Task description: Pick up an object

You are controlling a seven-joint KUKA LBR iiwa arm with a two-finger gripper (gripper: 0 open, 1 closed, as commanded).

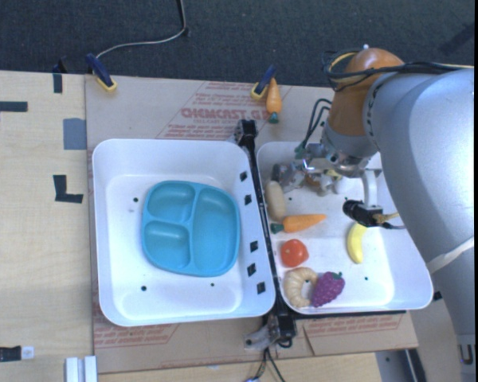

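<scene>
My gripper [306,170] is low over the back of the right bin [398,281], near its left wall. Just in front of it lie a pale beige potato-shaped piece [276,200] and an orange carrot [303,223]. A small brownish thing [325,184] sits right under the wrist, partly hidden by it. Nearer the front are a red tomato [294,252], a yellow banana [355,243], a tan pastry [296,283] and purple grapes [328,288]. Nothing can be seen held in the gripper.
The left bin [115,173] holds a blue divided plate [190,228]. A black divider [253,205] runs between the bins. The grey arm covers the right bin's right rear corner. An orange-handled clamp [272,98] lies on the cardboard behind the bins.
</scene>
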